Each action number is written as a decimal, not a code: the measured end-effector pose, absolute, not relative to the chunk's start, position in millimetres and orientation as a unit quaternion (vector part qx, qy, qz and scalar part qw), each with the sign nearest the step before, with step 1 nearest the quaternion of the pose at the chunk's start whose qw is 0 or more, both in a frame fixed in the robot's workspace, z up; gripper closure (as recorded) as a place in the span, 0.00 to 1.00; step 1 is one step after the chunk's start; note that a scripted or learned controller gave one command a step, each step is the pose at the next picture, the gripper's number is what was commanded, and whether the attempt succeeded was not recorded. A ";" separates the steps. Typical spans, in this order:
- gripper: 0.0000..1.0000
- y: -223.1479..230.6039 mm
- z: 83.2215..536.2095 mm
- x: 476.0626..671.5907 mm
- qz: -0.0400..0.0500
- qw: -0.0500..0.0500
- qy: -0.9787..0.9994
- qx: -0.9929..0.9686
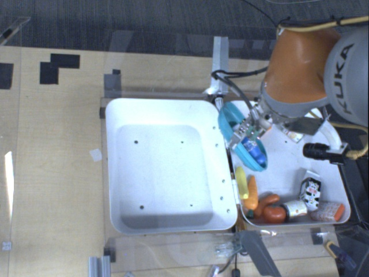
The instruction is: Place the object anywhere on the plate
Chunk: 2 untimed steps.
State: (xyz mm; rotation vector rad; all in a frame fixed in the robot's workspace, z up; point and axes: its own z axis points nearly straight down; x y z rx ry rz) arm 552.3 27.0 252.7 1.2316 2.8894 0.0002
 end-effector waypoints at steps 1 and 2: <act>1.00 3.3 369.7 522.1 0.000 0.001 0.977 0.213; 1.00 -17.0 345.5 578.5 0.000 0.000 0.979 0.206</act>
